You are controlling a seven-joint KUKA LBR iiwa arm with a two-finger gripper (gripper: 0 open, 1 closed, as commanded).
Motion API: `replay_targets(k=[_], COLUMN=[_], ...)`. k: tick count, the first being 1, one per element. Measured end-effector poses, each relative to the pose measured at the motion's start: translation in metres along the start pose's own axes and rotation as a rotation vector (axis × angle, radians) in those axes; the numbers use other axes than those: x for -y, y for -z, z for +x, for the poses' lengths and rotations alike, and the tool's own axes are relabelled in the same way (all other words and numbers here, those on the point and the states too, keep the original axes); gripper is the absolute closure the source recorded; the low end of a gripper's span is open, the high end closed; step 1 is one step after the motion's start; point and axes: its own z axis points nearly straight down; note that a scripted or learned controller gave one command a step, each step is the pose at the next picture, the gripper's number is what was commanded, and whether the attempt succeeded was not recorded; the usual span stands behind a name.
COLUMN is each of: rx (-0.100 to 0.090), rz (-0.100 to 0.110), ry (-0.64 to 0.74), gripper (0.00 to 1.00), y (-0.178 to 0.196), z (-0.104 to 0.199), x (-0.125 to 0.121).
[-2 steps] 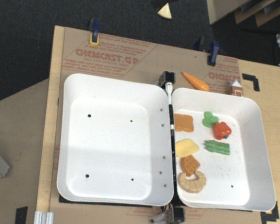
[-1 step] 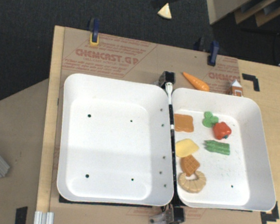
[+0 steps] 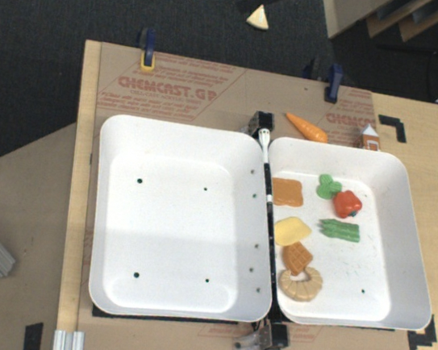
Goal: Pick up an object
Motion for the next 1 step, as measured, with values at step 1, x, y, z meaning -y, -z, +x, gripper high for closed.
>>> replay_targets(k=[1], rx=[-0.005], rz=[0.007], ry=[0.003], gripper=[1.00], y=[-0.0012], z=[0.0014], x=[0.0231])
